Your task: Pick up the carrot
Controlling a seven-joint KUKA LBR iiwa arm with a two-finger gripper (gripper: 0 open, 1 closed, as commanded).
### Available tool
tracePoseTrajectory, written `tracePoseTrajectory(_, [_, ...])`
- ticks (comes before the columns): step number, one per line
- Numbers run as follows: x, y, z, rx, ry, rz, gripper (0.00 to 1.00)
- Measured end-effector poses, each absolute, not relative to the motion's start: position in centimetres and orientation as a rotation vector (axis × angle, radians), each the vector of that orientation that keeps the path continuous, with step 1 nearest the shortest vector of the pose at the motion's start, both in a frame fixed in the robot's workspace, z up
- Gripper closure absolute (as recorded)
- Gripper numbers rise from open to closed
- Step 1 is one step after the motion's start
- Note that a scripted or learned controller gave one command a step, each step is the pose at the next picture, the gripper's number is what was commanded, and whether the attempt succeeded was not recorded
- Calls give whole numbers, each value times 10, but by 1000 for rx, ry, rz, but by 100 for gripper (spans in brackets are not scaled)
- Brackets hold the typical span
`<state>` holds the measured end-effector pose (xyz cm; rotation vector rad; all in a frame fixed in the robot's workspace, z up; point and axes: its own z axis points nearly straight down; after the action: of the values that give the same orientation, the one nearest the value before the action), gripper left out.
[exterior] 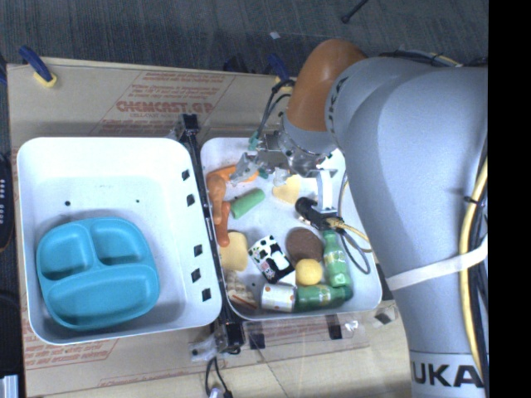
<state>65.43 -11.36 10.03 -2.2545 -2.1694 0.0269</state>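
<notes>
Grey arm bulks over the right bin, nearest the lens, with its orange band above the wrist. Gripper hangs low at the bin's far end. Whether the fingers are apart or together cannot be told; the wrist hardware and glare hide them.

Step, by judgement: approach, with no grasp yet made. Nothing is seen between the fingers.

Carrot: orange, long and tapered, lying flat along the bin's left wall. Its thick end is just left of the fingers and a little nearer the camera; the thin end runs on toward the camera, well past them. Surface looks smooth, slightly glossy.

Neighbours: green cylinder just beside the carrot, below the fingers in the view; a pale yellow piece to their right.

Next move probably calls for shifting left over the thick end, turning the fingers across the carrot's length, then descending. The wall leaves little room on one side, and the cylinder crowds the other.
</notes>
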Motion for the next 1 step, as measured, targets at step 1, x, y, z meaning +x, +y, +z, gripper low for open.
tracePoseTrajectory(1, [655,-101,92,-2434,-1977,23,0])
